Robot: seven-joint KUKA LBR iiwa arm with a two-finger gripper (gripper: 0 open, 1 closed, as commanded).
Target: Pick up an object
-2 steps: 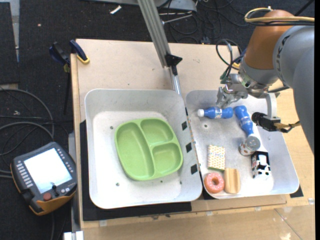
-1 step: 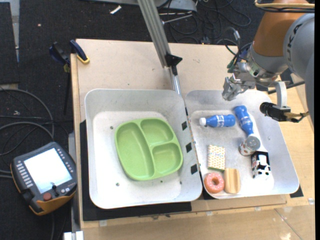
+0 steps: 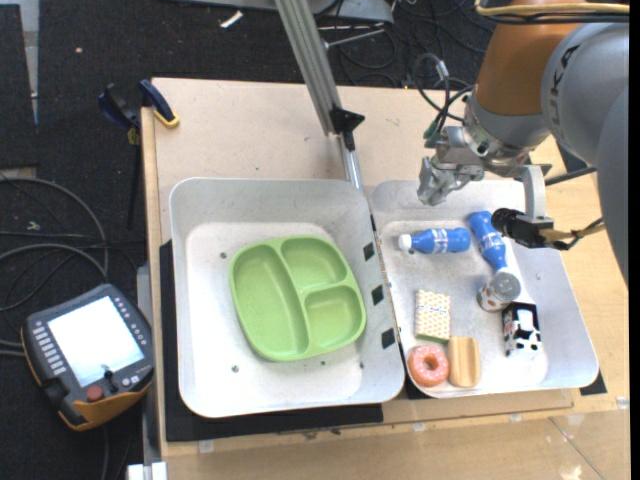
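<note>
Blurring pincer (image 3: 438, 190) beside bottle (image 3: 436, 240)

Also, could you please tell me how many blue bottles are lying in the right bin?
2. One blue bottle lies sideways near the bin's back left; the other blue bottle lies just right of it, angled toward the front. None looks hidden.

There are two white bins (image 3: 200, 218) on the worktop (image 3: 250, 118), side by side. The left bin has one green plate (image 3: 297, 296) with three parts in it. The right bin (image 3: 570, 318) holds six small things. Two are blue bottles (image 3: 440, 240), one lying flat and one (image 3: 489, 239) at a slant. One is a pink donut (image 3: 429, 365). One is a tan block (image 3: 464, 360). One is a dotted square (image 3: 433, 313). One is a black and white toy (image 3: 520, 329). There is one gripper (image 3: 440, 183).
</note>
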